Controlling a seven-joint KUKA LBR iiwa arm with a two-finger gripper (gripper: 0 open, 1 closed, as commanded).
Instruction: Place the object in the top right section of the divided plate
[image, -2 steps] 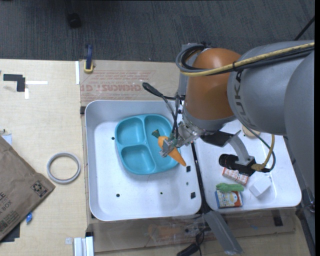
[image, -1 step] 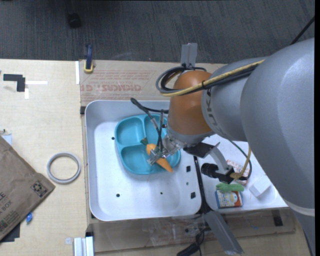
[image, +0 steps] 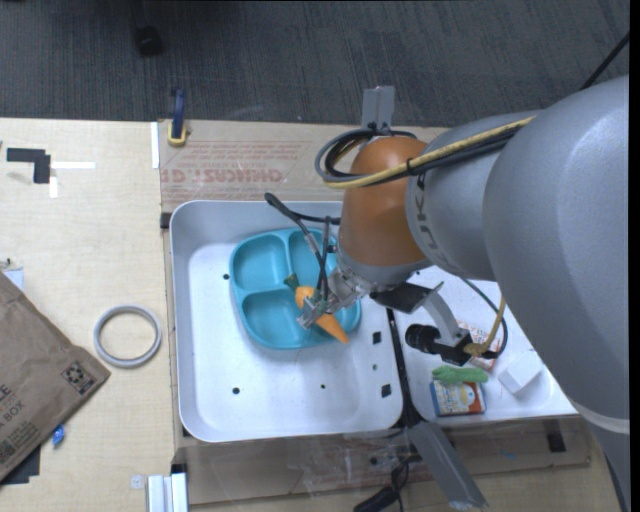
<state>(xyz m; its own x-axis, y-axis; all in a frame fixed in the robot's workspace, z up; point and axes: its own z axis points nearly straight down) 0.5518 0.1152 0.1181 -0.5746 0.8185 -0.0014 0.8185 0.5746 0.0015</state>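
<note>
A desk (image: 80, 240) seen from above at a slant holds two shallow white bins side by side. Nearest the viewer, along the bottom edge, lies a brown cardboard box (image: 30, 385) at the far left. Just above it on the bare desk rests a grey tape ring (image: 128, 334).

In the right bin (image: 520, 405), near its front, sits a small carton (image: 460, 392) printed in orange and green, with a white block (image: 517, 378) just beside it.

The left bin (image: 200, 400) holds a blue divided plate (image: 265, 300) with three sections. The grey arm (image: 540, 230), with its orange band, reaches in from the right and hangs over the plate's right side. Its fingers (image: 322, 305) point down at the plate's lower right part and pinch an orange carrot (image: 328, 322), whose tip juts out below them toward the plate's right rim. Whether the carrot touches the plate cannot be told.

Farther back, beyond the left bin, lies a flat cardboard sheet (image: 240, 165) with red print, and a blue clamp (image: 177, 115) stands at its far left corner.
</note>
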